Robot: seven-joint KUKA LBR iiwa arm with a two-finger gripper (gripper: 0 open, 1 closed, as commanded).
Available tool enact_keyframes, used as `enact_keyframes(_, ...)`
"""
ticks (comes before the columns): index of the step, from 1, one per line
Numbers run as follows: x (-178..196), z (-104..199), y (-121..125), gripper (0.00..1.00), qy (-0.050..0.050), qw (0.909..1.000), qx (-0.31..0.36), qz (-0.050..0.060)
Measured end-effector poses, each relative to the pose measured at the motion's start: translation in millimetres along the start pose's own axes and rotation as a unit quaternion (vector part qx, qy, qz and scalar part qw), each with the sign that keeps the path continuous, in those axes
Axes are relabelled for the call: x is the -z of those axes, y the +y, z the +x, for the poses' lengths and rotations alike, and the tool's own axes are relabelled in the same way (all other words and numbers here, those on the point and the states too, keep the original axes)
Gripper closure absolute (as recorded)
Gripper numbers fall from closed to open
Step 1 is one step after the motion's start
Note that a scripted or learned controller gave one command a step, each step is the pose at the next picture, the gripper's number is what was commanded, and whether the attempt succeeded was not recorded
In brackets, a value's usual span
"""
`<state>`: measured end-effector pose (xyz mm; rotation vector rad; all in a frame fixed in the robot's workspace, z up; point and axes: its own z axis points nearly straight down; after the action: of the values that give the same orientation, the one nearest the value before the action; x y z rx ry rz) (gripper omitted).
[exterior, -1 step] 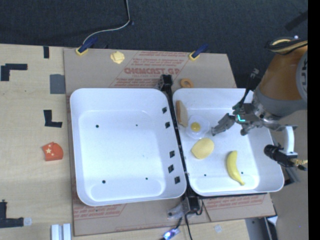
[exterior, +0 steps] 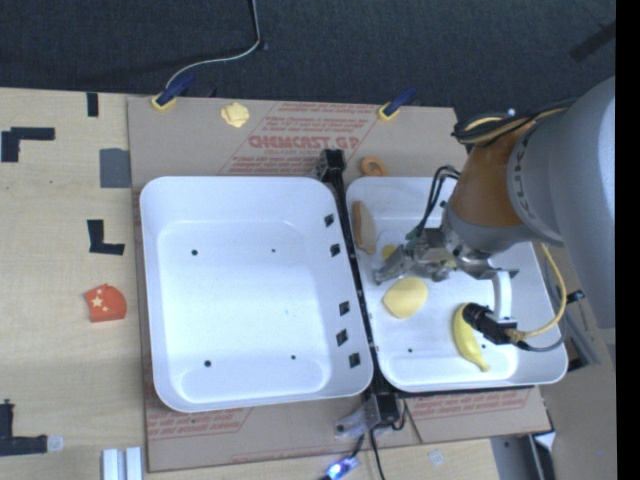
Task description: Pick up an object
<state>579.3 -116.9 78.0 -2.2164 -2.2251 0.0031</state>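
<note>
The worktop (exterior: 60, 268) is seen from above, covered in part by a cardboard sheet (exterior: 300, 138) on which two shallow white bins are set side by side. The left bin (exterior: 240, 288) is the larger in view. The right bin (exterior: 530, 368) is reached into by the grey arm (exterior: 570, 168) with its orange band (exterior: 485, 183), which enters from the right. The hand (exterior: 400, 263) is lowered into the right bin near its left wall; whether it is released or clenched cannot be told. A pale yellow rounded object (exterior: 405, 297) is seen just below the hand, close to it. A yellow banana (exterior: 468, 338) is laid further right in the same bin. A brownish oblong object (exterior: 364, 226) is placed against the bin's left wall.
</note>
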Motion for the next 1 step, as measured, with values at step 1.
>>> enact_keyframes(1,6.7,12.8,55.8,0.0,0.0,1.0,0.0,-0.003)
